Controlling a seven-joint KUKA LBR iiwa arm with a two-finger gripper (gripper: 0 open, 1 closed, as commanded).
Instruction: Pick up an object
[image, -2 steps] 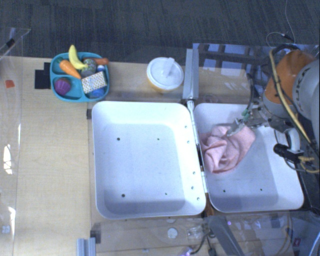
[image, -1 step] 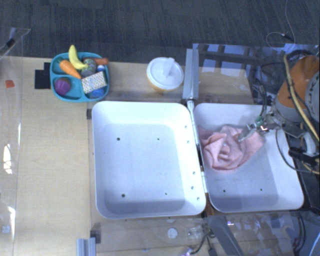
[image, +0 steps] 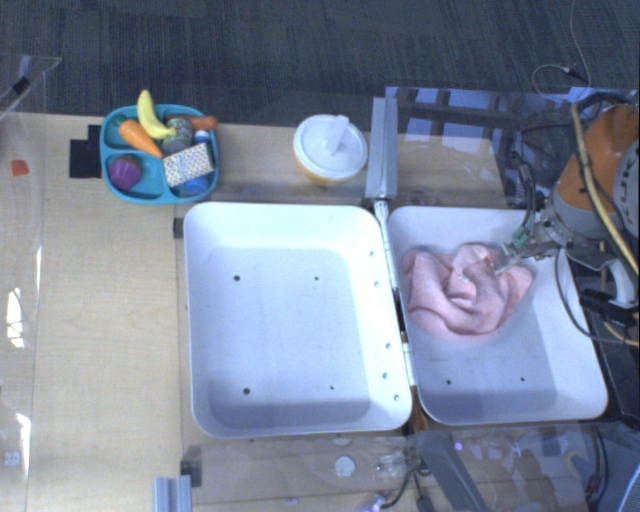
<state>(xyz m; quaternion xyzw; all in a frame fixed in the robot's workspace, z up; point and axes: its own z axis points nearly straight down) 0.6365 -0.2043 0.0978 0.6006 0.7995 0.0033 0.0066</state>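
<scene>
A crumpled pink cloth (image: 463, 291) lies in the upper middle of the right bin (image: 560, 390). My gripper (image: 505, 259) reaches in from the right and sits at the cloth's upper right edge, its tips down against the fabric. The arm with its orange band (image: 590, 160) rises behind it at the right edge. Whether any cloth lies between the tips is too small to tell.
The left bin (image: 290, 400) sits beside the right one, with a metal divider (image: 384, 150) behind their join. A blue tray of toy food (image: 158, 150) and a white lidded cup (image: 331, 146) stand on the bench at the back. Cables hang at the right.
</scene>
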